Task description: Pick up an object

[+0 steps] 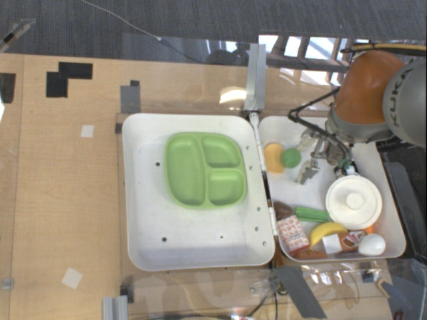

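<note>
The arm (383,99) runs off the right edge, so only its orange band and grey wrist show. The end effector (313,162) is blurred; its finger spacing cannot be read. The white bowl (353,202) overlaps the green cucumber (310,213) and banana (327,232), and a small white-and-red packet (333,243) is too small to tell

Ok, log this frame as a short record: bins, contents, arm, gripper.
left bin: holds a green divided plate
right bin: holds a yellow-orange ball, green ball, white bowl, green stick, banana, snack packet, white egg
arm: over the right bin's far right part
gripper: above the right bin, right of the green ball, nothing seen between its fingers
</note>
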Robot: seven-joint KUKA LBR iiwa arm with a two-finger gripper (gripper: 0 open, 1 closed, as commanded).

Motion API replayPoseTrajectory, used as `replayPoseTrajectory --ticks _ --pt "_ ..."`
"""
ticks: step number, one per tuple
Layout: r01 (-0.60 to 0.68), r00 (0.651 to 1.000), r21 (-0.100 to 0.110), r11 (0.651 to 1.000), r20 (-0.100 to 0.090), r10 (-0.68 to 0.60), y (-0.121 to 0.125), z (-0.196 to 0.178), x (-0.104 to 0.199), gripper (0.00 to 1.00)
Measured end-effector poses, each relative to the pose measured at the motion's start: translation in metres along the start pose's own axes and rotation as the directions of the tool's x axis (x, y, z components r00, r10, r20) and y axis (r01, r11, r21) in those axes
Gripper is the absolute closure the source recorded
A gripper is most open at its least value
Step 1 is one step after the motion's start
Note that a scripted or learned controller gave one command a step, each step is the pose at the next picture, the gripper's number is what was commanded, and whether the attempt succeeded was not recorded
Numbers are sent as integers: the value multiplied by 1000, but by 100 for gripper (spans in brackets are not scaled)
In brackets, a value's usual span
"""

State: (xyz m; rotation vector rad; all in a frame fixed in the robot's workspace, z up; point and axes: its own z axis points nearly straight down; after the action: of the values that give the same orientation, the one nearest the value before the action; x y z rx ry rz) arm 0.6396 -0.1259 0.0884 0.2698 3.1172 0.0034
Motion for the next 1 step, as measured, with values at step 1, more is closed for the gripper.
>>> replayPoseTrajectory --ticks 1 --pt "335 942 7 942 4 -336 -69 -120 -8 0"
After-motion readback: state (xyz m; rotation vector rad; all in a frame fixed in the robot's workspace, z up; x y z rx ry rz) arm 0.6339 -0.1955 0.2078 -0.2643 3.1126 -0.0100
